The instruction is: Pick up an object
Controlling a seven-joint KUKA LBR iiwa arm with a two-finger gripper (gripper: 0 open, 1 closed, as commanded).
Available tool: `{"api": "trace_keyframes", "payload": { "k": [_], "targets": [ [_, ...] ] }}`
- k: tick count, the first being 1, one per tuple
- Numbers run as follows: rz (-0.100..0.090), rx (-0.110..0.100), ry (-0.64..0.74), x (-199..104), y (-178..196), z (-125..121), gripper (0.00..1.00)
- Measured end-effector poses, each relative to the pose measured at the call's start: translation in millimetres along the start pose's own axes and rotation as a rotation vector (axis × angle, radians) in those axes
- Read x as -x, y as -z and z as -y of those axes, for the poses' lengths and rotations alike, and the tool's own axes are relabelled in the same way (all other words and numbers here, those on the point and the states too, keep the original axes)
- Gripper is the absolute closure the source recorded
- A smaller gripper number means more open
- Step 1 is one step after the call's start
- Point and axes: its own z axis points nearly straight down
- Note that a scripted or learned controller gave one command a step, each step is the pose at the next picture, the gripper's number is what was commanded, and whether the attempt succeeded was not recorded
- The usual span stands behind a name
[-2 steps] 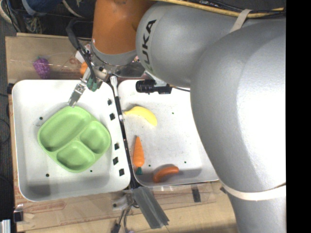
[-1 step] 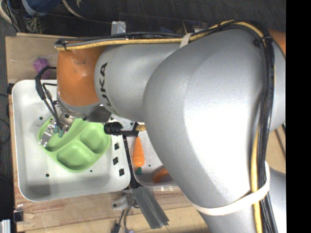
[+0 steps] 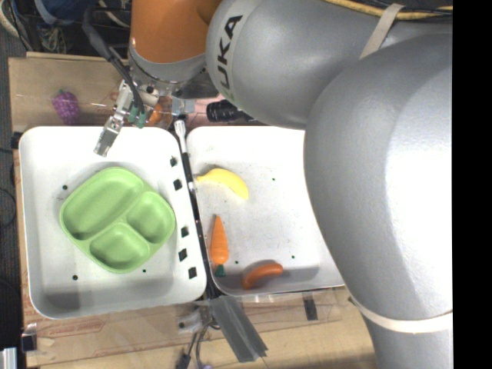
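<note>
While the gripper [image 3: 115,125] hangs over the far edge of the left bin [image 3: 38,206], nothing sits between its fingers; can't tell whether jaws are apart or together, too small & slanted. Pickable things lie in the right bin [image 3: 269,206]: banana [image 3: 224,181] near the divider, carrot [image 3: 219,241] just below it, sausage [image 3: 261,274] by the near wall. Green divided tray [image 3: 119,217] fills the left bin, purple grapes [image 3: 66,104] sit outside on the bench. Judgement: approach phase, no grasp yet. Best bet is the carrot, w/ room on both sides; come straight down, jaws across its narrow width, centred. Avoid the sausage, too close to the wall.
</note>
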Motion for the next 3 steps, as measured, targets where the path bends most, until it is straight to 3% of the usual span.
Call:
{"api": "trace_keyframes", "payload": {
  "k": [1,2,3],
  "targets": [
    [-0.003,-0.002,0.002,6,-184,54,0.0],
    [-0.002,-0.001,-0.145,-35,-182,-34,0.0],
    [-0.001,-0.001,0.185,-17,-80,57,0.0]
  ]
}}
